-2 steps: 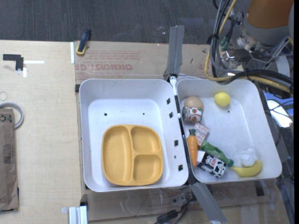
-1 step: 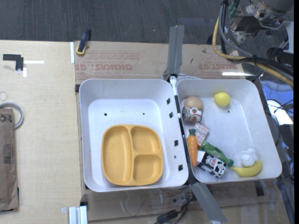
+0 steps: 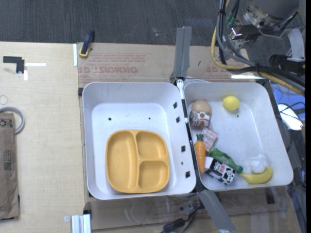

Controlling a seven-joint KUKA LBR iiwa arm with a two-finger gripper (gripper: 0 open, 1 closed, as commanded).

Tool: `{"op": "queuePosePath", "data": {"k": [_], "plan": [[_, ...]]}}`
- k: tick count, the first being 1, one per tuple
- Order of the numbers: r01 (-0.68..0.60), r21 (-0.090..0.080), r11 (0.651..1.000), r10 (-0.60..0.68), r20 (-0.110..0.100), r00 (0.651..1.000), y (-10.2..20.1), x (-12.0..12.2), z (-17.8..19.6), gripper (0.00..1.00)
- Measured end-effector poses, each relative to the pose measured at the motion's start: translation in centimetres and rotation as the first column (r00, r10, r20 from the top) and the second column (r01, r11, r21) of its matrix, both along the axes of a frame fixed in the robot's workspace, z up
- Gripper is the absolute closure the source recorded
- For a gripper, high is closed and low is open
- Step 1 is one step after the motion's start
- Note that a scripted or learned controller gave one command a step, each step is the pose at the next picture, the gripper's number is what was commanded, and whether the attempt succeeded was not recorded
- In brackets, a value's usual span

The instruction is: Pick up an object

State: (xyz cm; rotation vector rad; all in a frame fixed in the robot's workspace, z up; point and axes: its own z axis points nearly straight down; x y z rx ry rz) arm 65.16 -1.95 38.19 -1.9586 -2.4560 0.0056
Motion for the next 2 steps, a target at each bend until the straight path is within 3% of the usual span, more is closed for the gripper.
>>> {"op": "queuePosePath", "data": {"k": [1, 2], "plan": [[-0.185, 0.000, 0.983, 0.185, 0.002, 0.983, -0.6, 0.8, 4.2, 1.00], [-0.327, 0.001, 0.945, 0.327, 0.000, 0.945, 0.9, 0.8, 0.6, 1.00]]}}
